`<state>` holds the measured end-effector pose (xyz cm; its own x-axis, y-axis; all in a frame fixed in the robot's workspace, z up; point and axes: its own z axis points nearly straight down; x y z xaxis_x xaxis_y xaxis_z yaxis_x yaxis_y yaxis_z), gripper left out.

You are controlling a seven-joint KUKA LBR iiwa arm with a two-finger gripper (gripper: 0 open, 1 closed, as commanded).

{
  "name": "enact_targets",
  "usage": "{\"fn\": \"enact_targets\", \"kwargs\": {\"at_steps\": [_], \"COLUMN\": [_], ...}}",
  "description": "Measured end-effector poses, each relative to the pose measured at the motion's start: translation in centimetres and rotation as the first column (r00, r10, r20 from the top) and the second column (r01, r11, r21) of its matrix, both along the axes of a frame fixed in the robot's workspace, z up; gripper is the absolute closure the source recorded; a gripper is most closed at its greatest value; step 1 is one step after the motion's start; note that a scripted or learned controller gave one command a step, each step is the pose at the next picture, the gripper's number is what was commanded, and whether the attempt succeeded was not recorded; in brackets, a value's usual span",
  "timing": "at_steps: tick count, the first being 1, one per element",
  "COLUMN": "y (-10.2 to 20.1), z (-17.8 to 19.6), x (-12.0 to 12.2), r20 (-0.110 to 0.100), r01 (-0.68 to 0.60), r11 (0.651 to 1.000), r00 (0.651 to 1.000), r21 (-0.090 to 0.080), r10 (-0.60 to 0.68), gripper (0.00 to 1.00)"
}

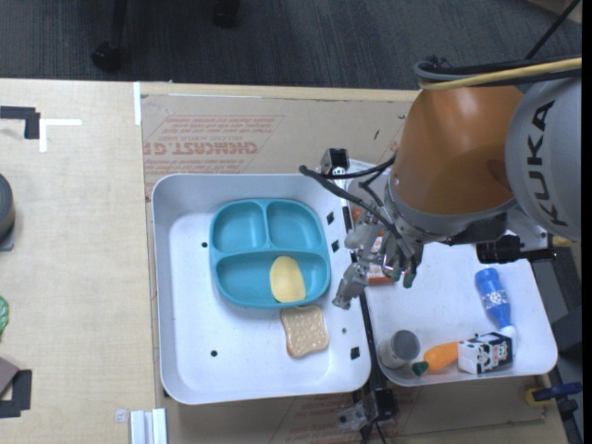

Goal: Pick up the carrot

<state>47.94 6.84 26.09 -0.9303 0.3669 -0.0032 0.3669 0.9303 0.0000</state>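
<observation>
The arm is hovering in the approach step, its end effector (377,268) hanging over the seam between the bins, well apart from the carrot (438,356); whether it is spread I cannot tell. The small orange carrot is lying in the right bin (523,289), touching a milk carton (487,353). Next, it probably needs to travel there and descend.

The arm (481,155) reaches in from the right of the frame, orange band uppermost, its gripper (375,266) hanging low near frame centre.
</observation>
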Motion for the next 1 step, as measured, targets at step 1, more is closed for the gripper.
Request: {"fn": "enact_targets", "kwargs": {"at_steps": [1], "y": [5.29], "z": [-8.86], "x": [-0.10], "r20": [-0.003], "r01": [0.165], "r11": [0.986], "r00": [0.986], "r21": [0.000], "r10": [-0.165], "gripper": [0.00]}}
